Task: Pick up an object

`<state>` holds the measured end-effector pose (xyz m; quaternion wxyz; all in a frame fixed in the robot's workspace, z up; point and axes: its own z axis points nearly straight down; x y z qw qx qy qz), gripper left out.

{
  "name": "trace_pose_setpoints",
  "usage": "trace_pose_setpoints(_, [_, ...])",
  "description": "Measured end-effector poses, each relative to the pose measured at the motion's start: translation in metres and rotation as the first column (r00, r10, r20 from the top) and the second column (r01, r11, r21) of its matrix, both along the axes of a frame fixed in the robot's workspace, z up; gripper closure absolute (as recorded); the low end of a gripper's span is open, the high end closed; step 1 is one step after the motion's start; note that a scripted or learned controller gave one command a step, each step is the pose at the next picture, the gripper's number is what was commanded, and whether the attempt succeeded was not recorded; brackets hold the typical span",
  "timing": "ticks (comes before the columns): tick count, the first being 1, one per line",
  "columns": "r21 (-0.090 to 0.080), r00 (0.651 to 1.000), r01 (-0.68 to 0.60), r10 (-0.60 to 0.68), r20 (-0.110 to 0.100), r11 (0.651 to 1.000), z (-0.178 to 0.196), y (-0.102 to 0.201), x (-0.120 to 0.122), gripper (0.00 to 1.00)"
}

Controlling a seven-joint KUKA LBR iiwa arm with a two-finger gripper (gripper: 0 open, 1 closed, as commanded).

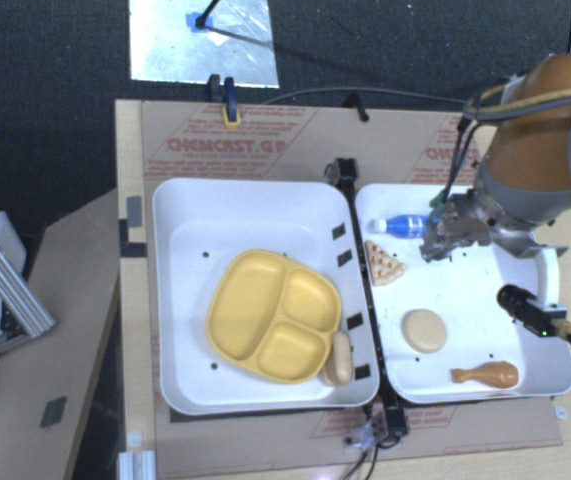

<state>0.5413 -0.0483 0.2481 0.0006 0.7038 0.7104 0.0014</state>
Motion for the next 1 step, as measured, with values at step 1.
trace_pose_setpoints(1, [0.0,1.0,0.0,0.0,-0.003,1.0,-0.0076,0.0494,-0.0116,1.0])
